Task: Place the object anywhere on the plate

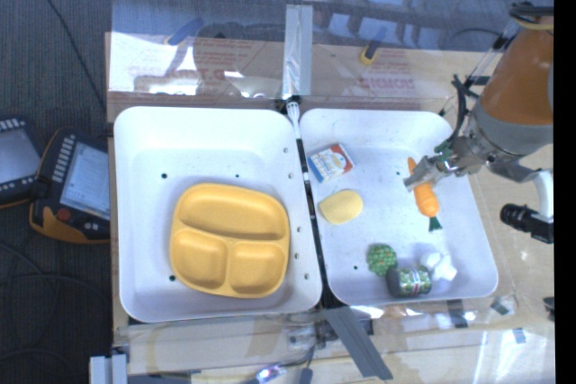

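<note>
The object to be moved is judged to be the toy carrot point(427, 199), which lies in the right bin point(468, 270) near that bin's right wall, orange body uppermost and green tip pointing toward the front edge of the bench. The tool point(423, 178) is seen just above the carrot's upper end, close to it or touching it; whether its fingers are spread or pressed together cannot be told, and no object is seen between them. The plate point(230, 240), a yellow one with three compartments, sits in the left bin point(135, 193), well apart from the carrot, with the ridge between the bins in the way.

Other things are scattered in the right bin: a small carton point(329, 161) near the dividing ridge, a pale yellow lump point(340, 207) below it, a green piece point(381, 259) and a dark can point(409, 281) toward the front right corner.

Several failures are judged possible. The carrot is narrow and tapered, so it could be pinched off-centre and squirted out sideways. A grip at the very end could let it swing and drop over the ridge. A descent too close to the bin wall could jam the tool.
</note>
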`<control>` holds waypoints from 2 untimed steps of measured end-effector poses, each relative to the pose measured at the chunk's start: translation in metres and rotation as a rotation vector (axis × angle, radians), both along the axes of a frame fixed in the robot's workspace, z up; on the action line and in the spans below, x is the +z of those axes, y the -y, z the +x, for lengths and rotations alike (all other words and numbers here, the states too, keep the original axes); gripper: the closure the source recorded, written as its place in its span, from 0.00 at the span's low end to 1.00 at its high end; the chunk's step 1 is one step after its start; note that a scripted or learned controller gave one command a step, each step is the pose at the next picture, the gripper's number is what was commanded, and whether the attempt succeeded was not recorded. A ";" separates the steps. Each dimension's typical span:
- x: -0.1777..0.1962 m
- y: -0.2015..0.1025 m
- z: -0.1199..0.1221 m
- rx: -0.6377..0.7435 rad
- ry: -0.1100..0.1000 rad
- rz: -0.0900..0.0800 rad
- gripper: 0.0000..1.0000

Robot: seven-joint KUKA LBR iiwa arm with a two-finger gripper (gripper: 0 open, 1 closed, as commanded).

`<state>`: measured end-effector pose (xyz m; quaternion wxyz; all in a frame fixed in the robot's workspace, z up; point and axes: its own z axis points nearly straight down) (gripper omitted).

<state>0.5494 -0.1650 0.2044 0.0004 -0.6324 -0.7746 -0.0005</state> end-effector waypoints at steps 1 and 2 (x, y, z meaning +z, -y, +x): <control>-0.013 -0.070 0.045 0.279 -0.001 -0.002 1.00; -0.021 -0.125 0.096 0.489 0.001 -0.002 1.00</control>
